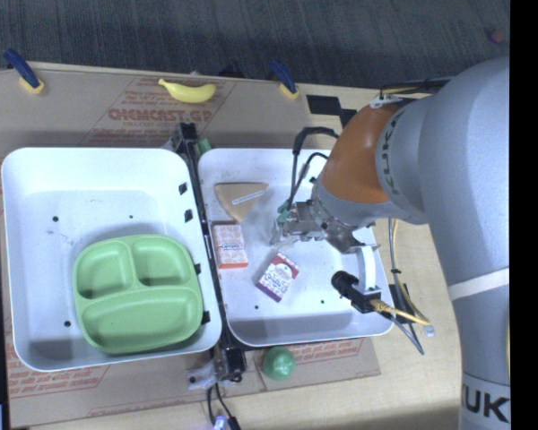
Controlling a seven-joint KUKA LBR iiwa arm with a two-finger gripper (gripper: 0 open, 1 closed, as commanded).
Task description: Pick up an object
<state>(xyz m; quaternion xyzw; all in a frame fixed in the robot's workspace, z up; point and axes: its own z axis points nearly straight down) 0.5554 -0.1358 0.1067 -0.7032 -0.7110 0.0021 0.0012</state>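
My gripper (285, 227) hangs over the middle of the right bin (251, 330), its metal fingers pointing left. Below it and slightly left lies a small purple and white packet (277, 277). Left of the gripper, a red and white carton (229, 245) rests by the bin's left wall. A tan wedge-shaped piece (239, 194) sits toward the back of the same bin. I see nothing between the fingers, and their spacing is too small to read.
The left bin (36, 177) holds a green divided tray (139, 292). A yellow banana (187, 89) lies on the cardboard behind the bins, and a green ball (277, 362) sits in front of the right bin. Blue clamps (24, 71) grip the board's back edge.
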